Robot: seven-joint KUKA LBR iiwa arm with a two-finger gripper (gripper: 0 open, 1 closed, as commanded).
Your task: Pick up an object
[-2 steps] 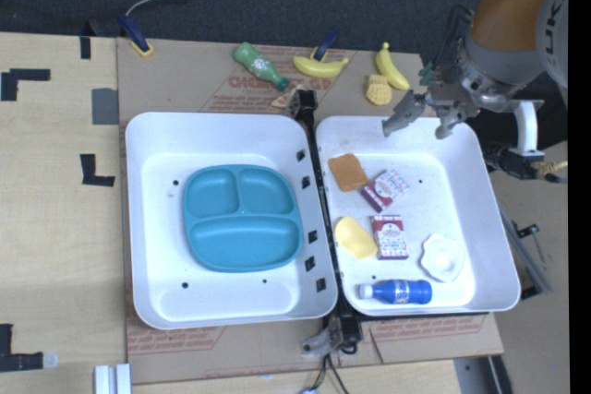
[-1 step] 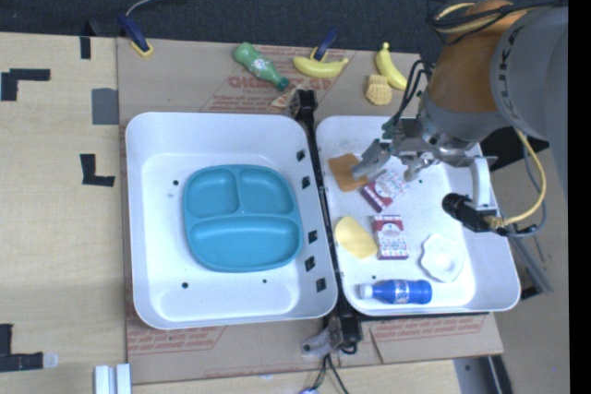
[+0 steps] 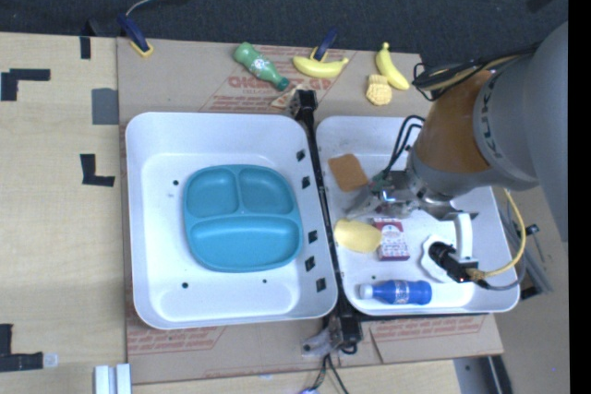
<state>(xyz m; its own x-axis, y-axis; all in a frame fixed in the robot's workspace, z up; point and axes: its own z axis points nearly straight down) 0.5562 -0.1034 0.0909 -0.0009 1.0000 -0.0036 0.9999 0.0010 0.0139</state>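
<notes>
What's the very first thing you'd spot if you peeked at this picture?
Probably the big blue divided plate lying in the middle of the left white bin. Next, the grey and orange robot arm leaning in from the right over the right bin, where a blue bottle, a yellow lemon-like thing and a brown square lie. Two toy bananas and a green bottle sit on the cardboard behind the bins.

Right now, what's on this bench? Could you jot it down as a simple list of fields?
left bin: holds a blue divided plate
right bin: holds a brown square piece, a yellow lemon-like item, a small red and white packet, a blue bottle
arm: reaches in from the right; gripper low over the right bin
behind the bins: green bottle, two bananas, corn piece
</notes>
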